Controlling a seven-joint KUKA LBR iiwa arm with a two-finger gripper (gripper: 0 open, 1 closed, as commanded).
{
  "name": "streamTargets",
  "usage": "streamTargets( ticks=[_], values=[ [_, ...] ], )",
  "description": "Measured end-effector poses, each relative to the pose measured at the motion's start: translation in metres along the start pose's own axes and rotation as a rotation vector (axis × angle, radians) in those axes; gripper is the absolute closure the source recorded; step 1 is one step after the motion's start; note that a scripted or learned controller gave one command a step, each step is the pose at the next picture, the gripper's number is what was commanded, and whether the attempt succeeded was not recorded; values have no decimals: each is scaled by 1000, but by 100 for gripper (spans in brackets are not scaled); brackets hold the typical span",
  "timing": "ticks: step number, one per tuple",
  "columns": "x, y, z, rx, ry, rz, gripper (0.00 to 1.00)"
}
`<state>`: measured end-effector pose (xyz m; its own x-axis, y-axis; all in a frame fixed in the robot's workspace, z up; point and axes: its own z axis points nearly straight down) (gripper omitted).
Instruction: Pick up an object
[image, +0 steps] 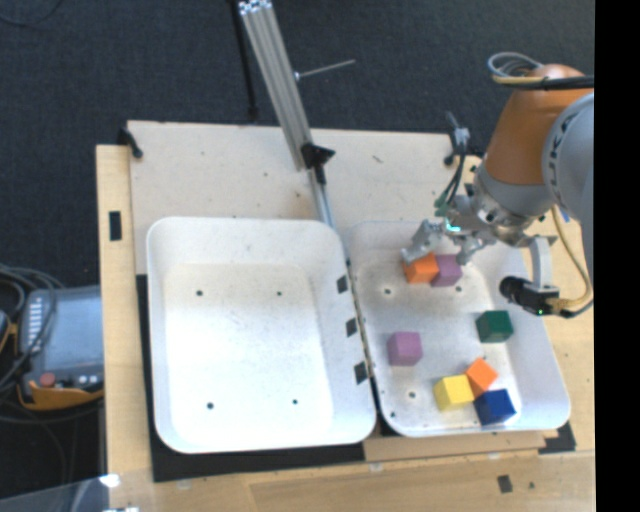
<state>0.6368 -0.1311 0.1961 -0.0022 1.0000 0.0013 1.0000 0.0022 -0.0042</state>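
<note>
The gripper (443, 243) hangs spread over the right bin's (530, 345) far edge, above an orange cube (421, 268) (touching a purple one (447, 271)), pinching nothing.

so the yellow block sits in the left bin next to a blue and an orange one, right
Not quite: the camera view shows the yellow block in the right bin, not the left. The rest holds: it sits next to a blue block and an orange block.

My arm (530, 130) reaches in over the right bin's (520, 410) far end, wrist bent down, gripper (445, 243) low above its floor
</note>
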Motion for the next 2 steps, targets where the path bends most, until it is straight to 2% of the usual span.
streamTargets(
  ticks=[1, 2],
  values=[
    [0, 1, -3, -5, -1, -1, 0],
    [-1, 2, 39, 0, -3, 2, 0]
  ],
)
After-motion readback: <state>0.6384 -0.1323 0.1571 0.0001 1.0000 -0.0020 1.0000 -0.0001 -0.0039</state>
